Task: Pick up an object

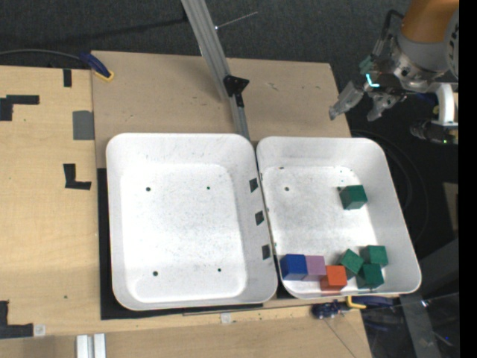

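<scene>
Claw (360, 103) hangs outside the bins, off the far right corner of the bench, its two grey fingers splayed apart with bare air between them, so it has hold of nothing. Just behind it sit the grey wrist and the orange band (431, 10) of the arm.

Nearest below the claw is the right bin (373, 149), its far rim close under the fingers. A little further in from there, a lone green block (353, 197) lies by itself on the bin floor, well apart from everything else. Further on, along the near wall of that bin, a cluster crowds together: a blue block (294, 266) touching a purple block (315, 265), an orange block (335, 277) beside it, and three more green blocks (365, 265) packed around. Farthest from the claw is the left bin (119, 155).

By my reading the approach step has not yet begun. The next move calls for swinging over the right bin and descending with fingers wide; the lone green block looks the easiest pick, since the packed ones leave little finger room
</scene>
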Motion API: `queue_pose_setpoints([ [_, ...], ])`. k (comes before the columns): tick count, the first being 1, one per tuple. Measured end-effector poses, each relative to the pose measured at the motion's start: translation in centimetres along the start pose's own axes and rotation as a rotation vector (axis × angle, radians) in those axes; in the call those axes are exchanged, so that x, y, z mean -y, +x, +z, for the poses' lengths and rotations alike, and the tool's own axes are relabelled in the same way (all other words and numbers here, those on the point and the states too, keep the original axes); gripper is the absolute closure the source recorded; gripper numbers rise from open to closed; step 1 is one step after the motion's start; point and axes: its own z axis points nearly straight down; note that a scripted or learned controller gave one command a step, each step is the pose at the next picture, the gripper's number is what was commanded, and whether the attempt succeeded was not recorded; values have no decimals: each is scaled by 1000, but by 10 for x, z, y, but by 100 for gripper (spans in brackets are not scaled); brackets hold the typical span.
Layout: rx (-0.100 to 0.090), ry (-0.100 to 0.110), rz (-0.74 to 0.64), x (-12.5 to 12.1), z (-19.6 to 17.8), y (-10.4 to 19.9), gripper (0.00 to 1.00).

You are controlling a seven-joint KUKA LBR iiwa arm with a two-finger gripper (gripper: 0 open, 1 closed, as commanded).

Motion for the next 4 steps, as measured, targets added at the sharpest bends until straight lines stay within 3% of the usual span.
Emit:
queue_pose_setpoints([
  [1,2,-4,-1,-1,-3,0,0],
  [4,1,2,-1,3,169,8,0],
])
